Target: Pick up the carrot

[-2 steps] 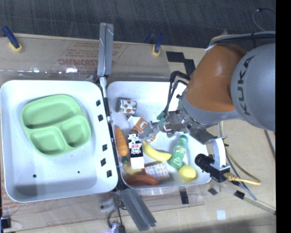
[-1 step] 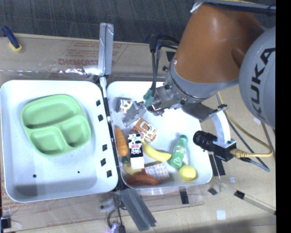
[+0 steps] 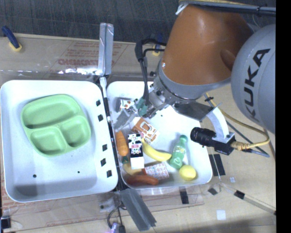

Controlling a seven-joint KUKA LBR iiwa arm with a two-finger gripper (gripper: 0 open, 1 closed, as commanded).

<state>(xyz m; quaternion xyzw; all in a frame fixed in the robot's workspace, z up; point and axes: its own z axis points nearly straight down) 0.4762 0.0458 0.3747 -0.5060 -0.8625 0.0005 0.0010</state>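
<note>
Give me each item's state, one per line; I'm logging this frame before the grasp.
carrot: lying in right bin, ungrasped
gripper: above carrot, holding nothing visible
banana: lying flat
green bottle: on its side
lemon: resting
green tray: flat in left bin

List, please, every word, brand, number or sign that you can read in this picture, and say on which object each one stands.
"KUKA": black letters on the grey arm, running down its side.
Faint red print on the clear sheet behind the bins: mirrored and too blurred to read.
Print on the small cartons, such as the orange-and-white pack and the cow-patterned box: too small to read.
</note>
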